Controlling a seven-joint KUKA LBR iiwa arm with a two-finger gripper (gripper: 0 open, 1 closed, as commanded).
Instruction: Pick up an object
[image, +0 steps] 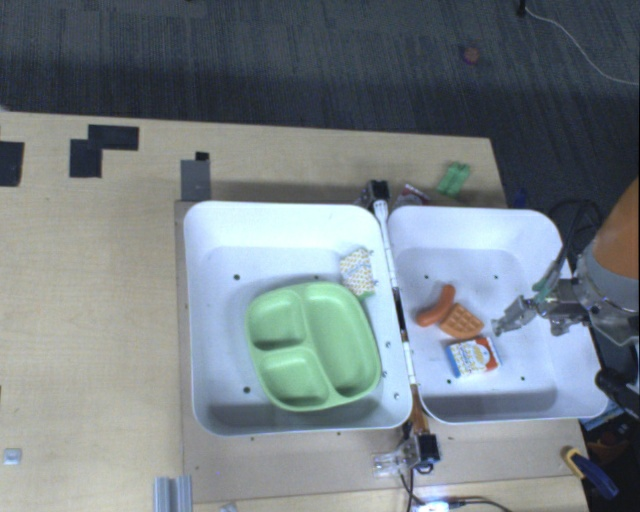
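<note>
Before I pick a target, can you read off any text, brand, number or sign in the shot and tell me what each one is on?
No text here can be read.
Small carton in the right bin: blue, white and orange print, too blurred to read.
Patterned packet in the left bin, beside the green divided plate: speckled print, no legible characters.
Black patches on the bench: plain shapes, no writing.

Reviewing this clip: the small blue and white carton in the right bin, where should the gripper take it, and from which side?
Probably from above. The carton lies flat on the right bin's floor, so its top face is free. Close across its shorter width, near the middle. The waffle-shaped toy sits close against its upper edge, so the fingers should avoid that side. The gripper hovers just to its right.
</note>
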